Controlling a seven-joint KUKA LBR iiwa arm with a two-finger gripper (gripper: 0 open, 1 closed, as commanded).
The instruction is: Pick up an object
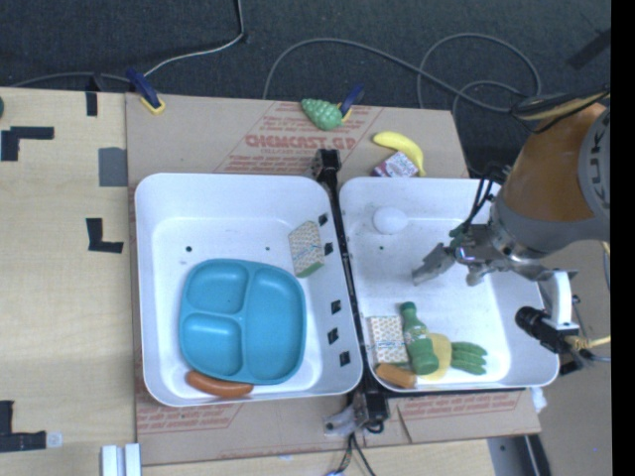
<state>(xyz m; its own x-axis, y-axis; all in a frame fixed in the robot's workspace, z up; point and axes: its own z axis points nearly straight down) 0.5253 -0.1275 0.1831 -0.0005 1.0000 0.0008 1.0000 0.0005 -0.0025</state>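
Dark carpet runs along the far side, crossed by thin cables, and below it you've got a pale wooden bench [50, 296] with black tape marks. A brown cardboard sheet [238, 132] lies under both bins, printed in red; the lettering looks like "CHEMCAST GP", though it's too blurred to be sure.

Look at the left bin [159, 206]: smooth white plastic, rounded corners. A glossy blue divided plate [243, 320] with three compartments sits in its near half, an orange sausage-shaped toy [218, 386] lies just beside the plate's near edge, and a small patterned packet [308, 248] leans at the right wall.

Now the right bin [496, 191]. A white rounded object [389, 220] sits far left, hard to tell from the bin floor. Near the front wall you have a cluster: a checked packet [387, 340], a green bottle [417, 340] with a label you can't read, a yellow piece [440, 350], a green pod-like toy [468, 358] and an orange carrot-like piece [397, 375], all touching or nearly so.

Your gripper [451, 266] hangs over the middle of the right bin, fingers spread apart, nothing between them, well clear of the cluster.

Beyond the bins, on the cardboard: a green knobbly toy [322, 113], a yellow banana [400, 148], and a small printed wrapper [398, 168].
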